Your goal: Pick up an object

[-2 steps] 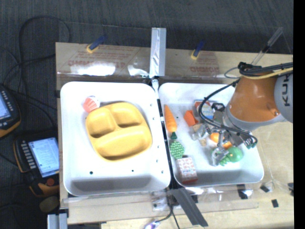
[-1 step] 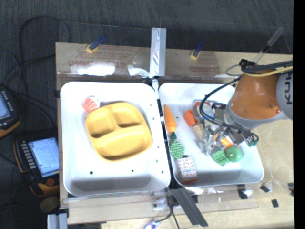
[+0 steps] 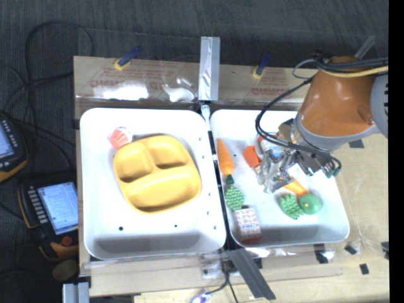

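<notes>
In the right bin, my gripper hangs low over the floor, under the orange wrist band. An orange wedge lies just right of it. Beyond that sit a green bumpy toy and a round green toy. A small red-orange block lies just left of the gripper. Along the bin's left wall I see a carrot, a green bumpy ball and a small printed box.
The left bin holds a yellow divided plate and a small red and white object at its back left. A metal divider stands behind the bins. Black cables loop off the wrist.
</notes>
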`<action>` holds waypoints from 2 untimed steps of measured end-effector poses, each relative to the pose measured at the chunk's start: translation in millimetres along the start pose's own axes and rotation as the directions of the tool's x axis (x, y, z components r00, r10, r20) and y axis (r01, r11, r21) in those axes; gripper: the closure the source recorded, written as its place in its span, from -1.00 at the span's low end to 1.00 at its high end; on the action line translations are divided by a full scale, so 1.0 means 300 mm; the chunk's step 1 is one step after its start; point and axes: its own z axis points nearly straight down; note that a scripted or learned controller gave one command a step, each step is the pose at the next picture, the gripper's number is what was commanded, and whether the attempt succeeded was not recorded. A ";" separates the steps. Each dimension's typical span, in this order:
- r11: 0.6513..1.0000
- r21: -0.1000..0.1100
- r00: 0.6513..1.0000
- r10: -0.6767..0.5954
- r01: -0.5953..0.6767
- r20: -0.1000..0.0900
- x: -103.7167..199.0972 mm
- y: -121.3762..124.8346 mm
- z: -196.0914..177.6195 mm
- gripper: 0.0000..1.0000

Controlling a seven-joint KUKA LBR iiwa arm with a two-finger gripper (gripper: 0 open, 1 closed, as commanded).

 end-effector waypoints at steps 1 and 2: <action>0.967 0.000 0.967 0.254 -0.254 0.001 -0.026 -0.168 -0.171 1.00; 0.967 0.000 0.967 0.254 -0.254 0.000 -0.026 -0.168 -0.171 -1.00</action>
